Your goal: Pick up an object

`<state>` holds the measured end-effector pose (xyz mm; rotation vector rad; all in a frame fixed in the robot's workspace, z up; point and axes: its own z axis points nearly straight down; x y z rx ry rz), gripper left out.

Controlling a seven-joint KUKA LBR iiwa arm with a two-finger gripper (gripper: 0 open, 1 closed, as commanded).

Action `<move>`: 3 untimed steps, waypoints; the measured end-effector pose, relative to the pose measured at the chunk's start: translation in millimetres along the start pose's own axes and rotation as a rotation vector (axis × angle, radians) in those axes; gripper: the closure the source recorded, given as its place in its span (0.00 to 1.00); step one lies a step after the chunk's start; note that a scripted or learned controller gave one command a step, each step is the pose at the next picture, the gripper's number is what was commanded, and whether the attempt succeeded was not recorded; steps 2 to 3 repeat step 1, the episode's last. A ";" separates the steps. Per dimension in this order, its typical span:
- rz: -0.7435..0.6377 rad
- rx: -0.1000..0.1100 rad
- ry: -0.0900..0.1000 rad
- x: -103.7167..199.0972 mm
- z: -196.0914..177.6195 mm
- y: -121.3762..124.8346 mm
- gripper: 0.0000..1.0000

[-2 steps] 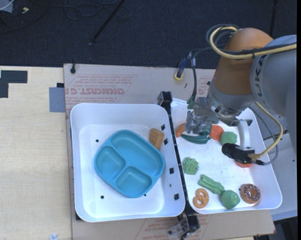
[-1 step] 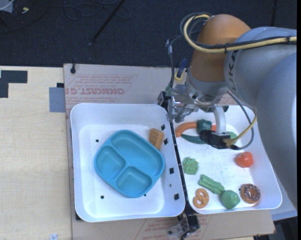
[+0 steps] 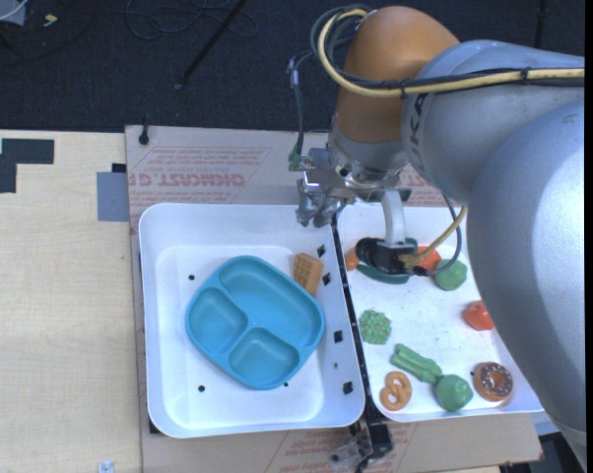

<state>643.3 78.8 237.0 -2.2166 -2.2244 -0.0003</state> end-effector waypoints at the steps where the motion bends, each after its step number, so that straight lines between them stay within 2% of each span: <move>1: 0.004 0.004 -0.002 -8.2 20.2 -2.0 1.00; 3: 0.004 0.004 -0.002 -8.2 20.2 -2.0 1.00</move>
